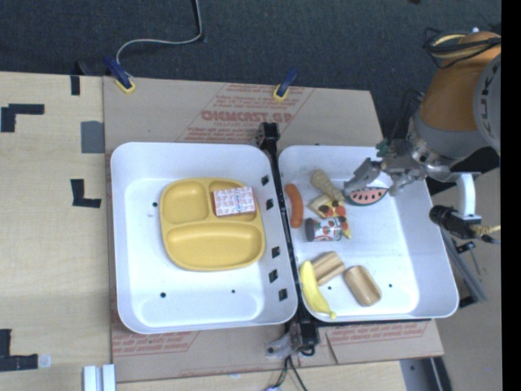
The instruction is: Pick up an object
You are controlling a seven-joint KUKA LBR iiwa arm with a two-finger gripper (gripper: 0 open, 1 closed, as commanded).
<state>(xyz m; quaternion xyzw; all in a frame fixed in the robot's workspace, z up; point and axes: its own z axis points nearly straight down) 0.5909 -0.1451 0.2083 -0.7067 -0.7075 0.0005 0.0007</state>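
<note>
The claw (379, 175) hangs over the upper right part of the right bin (423, 251), just above and beside a watermelon slice (366, 195). Two dark fingers seem to splay out, one toward the slice and one toward the arm, so they look apart, though the blur makes that a reading rather than a certainty. Nothing sits between them, so no object is held yet. The slice lies flat on the bin floor and looks like the likeliest target, being nearest. Left of it lie a tan piece (325, 184), a hot dog (294, 205) by the divider, and a small can (324, 230) amid some small bits too jumbled to name. Lower down lie a banana (314, 292) and two bread rolls (362, 285). In the left bin (130, 243) a yellow tray (212, 247) holds a small box (234, 201). By my judgement the pick is barely begun: descent, closing and lifting all remain.
</note>
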